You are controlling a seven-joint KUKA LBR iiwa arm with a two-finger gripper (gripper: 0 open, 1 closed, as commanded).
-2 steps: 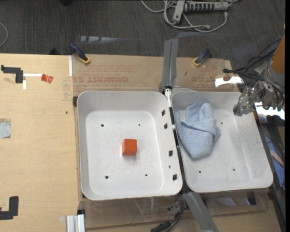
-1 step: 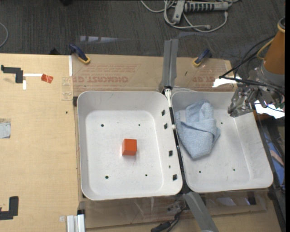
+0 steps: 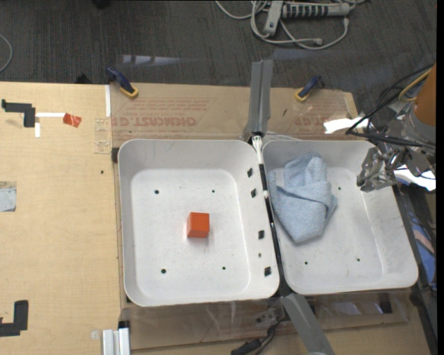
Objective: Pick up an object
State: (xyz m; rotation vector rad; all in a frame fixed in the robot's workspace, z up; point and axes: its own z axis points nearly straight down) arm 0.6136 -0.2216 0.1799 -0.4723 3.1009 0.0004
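Observation:
An orange-red block (image 3: 198, 225) rests on the floor of the left bin (image 3: 139, 270), a little below its middle. A crumpled light blue cloth (image 3: 302, 197) lies in the left half of the right bin (image 3: 388, 270), against the divider side. My gripper (image 3: 373, 177) hangs over the right bin's upper right area, well to the right of the cloth and apart from it. Nothing shows between its fingers.
A grey divider post (image 3: 260, 97) stands between the bins at the back. Cardboard (image 3: 180, 111) with two clamps lies behind the bins. A wooden board (image 3: 48, 208) flanks the left bin. Cables (image 3: 298, 21) trail on the dark floor at the top.

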